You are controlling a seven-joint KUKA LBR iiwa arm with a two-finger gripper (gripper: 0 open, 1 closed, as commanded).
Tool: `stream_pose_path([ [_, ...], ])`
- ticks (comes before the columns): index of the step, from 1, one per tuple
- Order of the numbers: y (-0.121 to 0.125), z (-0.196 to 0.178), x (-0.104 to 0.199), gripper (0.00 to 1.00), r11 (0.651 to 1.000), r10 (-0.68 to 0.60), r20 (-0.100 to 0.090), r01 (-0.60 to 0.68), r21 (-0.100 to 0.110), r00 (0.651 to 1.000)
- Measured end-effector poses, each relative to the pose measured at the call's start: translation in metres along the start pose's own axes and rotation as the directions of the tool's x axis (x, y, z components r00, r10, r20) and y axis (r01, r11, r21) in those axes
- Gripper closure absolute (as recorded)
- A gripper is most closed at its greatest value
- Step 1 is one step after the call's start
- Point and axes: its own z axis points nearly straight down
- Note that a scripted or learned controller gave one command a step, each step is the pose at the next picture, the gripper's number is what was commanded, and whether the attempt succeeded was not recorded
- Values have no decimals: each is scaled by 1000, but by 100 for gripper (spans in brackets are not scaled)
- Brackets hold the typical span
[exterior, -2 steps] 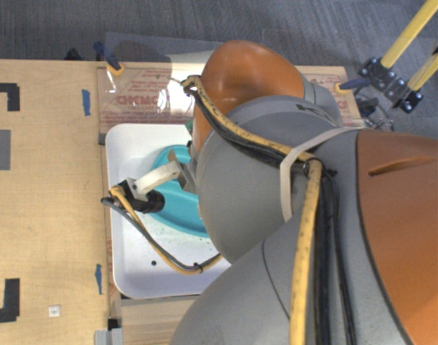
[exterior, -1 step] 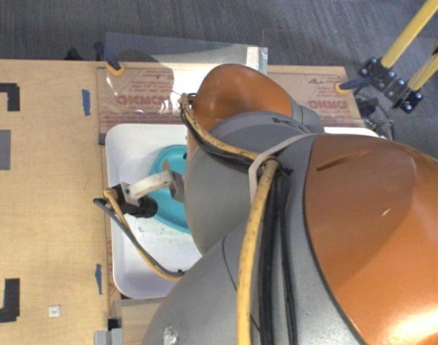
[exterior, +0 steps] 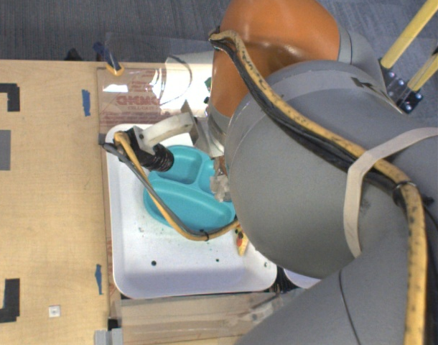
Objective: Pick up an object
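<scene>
A turquoise plastic dish (exterior: pixel 187 189) lies in the white bin (exterior: pixel 176 275), near its middle and right side. The grey arm with its orange band covers most of the right half of the view and reaches down over the bin. My gripper (exterior: pixel 220 182) hangs at the dish's right edge, mostly hidden under the wrist, with something translucent showing at its tip. A black and yellow cable (exterior: pixel 151 175) loops from the wrist across the dish. A small orange item (exterior: pixel 242 244) peeks out beside the arm at the bin's right.
A wooden board (exterior: pixel 43 192) with black marks and blue tape covers the left. A clear plastic sheet with red print (exterior: pixel 136 99) lies behind the bin. Yellow rods (exterior: pixel 413 27) stand at the top right. Bare white bin floor lies in front of the dish.
</scene>
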Motion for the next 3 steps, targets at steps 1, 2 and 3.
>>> stream_pose_path([
  [1, -4, 92, -4, 100, 979, -203, 18, 203, -3, 979],
  [2, -3, 142, -5, 100, 1000, 10, 16, -10, -6, 1000],
  [3, -3, 12, 4, 100, 1000, 10, 3, -10, -2, 1000],
])
